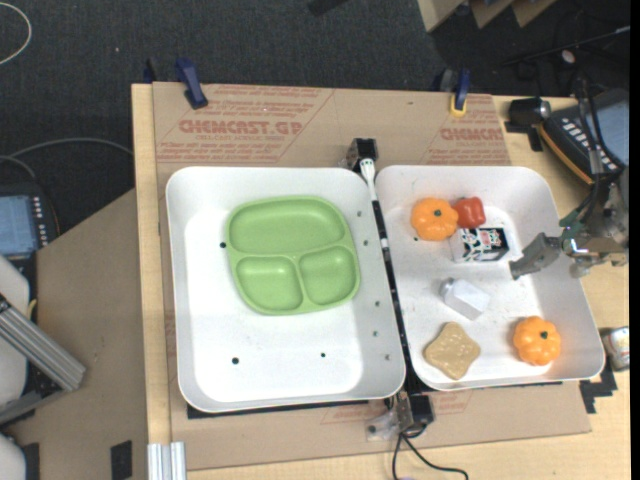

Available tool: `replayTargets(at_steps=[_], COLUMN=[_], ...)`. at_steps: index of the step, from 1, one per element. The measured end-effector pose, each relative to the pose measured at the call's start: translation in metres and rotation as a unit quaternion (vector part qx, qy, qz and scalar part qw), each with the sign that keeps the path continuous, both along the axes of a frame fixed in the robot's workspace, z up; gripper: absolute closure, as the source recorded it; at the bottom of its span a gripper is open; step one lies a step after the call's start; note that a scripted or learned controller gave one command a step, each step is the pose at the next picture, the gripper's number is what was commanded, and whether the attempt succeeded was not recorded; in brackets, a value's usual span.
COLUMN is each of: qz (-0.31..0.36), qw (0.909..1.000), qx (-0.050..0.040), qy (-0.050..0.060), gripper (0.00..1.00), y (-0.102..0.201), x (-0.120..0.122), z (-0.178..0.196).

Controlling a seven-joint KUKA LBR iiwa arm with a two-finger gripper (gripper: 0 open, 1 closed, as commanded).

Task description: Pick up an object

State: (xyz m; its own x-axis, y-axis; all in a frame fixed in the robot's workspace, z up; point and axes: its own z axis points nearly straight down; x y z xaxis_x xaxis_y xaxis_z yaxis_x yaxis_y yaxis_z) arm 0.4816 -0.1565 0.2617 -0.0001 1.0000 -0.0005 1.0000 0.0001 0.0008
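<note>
Carton (482, 243) print unreadable, perhaps a cow; board (240, 123) "CHEMCAST".

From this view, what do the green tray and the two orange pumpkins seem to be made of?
Green tray: probably moulded plastic, matte, one even colour, with rounded compartment walls.
Upper pumpkin and lower pumpkin: likely plastic or rubber toys, smooth with a slight sheen, evenly bright orange with a dark stem. Whether they are hard or soft cannot be judged.

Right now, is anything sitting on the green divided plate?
No, the green divided plate in the left bin has all three compartments bare.
</note>
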Motion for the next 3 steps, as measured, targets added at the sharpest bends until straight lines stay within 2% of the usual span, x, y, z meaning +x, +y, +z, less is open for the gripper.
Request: replayTargets(at_steps=[1,2,3], qz=[-0.002,0.003,0.002], qw=[1.0,1.0,1.0], qx=[0.0007,0.0063,0.0007], qy=[0.005,0.0,-0.001], gripper=[0.0,0.0,1.0], y=[-0.058,-0.061,-0.065], x=[0.024,0.088,0.086], z=[-0.091,-0.18,-0.166])
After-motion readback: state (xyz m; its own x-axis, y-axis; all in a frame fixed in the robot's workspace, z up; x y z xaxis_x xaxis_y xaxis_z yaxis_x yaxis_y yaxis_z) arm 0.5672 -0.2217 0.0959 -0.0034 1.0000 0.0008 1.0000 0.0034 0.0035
